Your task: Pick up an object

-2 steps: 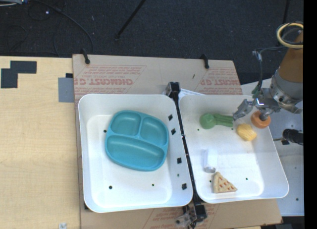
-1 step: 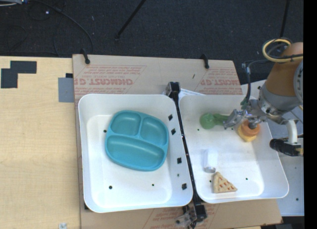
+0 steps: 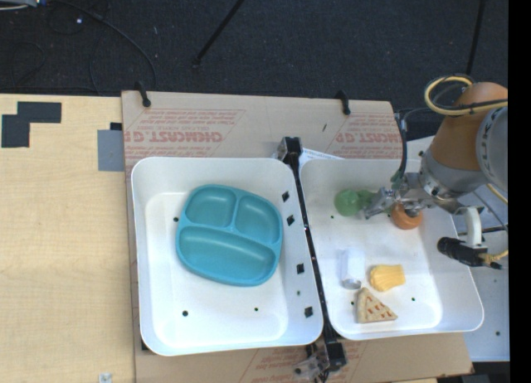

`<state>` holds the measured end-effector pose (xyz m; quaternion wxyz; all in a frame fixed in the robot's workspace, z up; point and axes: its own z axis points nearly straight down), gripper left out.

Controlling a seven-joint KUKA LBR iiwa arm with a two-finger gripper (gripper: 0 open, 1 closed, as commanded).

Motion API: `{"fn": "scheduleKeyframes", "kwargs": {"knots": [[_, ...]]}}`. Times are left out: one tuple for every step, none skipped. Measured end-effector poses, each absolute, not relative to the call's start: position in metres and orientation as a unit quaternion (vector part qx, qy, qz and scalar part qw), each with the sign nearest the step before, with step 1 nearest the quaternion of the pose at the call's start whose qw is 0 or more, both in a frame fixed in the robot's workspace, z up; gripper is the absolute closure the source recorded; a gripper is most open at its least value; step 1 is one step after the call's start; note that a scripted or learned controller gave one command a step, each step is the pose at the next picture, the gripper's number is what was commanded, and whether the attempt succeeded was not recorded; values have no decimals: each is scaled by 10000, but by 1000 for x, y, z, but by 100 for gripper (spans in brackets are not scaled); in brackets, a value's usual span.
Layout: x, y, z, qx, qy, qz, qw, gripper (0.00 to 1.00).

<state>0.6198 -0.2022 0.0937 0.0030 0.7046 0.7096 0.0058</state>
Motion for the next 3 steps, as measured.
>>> {"fn": "scheduleKeyframes", "kwargs": {"knots": [[619,-209,107,7049,7092,21,99,100],[613,-205,167,7065,7077,5,8,100],[614,-205,220,7062,7080,8,17,100]]}}
